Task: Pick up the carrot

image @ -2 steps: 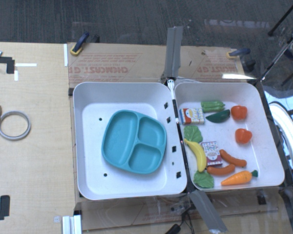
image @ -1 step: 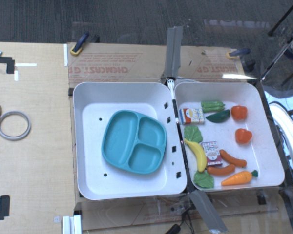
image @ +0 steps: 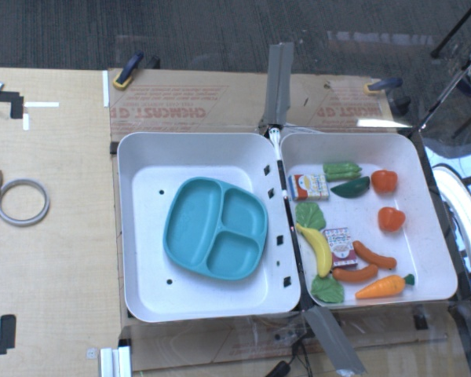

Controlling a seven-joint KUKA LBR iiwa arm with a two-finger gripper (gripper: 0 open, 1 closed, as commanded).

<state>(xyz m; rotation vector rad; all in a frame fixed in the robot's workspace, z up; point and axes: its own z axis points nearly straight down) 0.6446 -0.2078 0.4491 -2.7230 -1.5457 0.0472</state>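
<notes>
Your carrot lies at the lower right of the frame, in the right bin, just below the sausages. Its long axis runs near horizontal, green tip apparently rightward. State of the jaws: cannot tell.

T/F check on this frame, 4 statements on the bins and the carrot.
1. The carrot lies in the right bin. True.
2. The teal plate sits in the right bin. False: it is in the left bin.
3. The carrot lies near the right bin's front edge, beside a sausage. True.
4. The banana rests on the teal plate. False: it lies in the right bin, at that bin's left side.
</notes>
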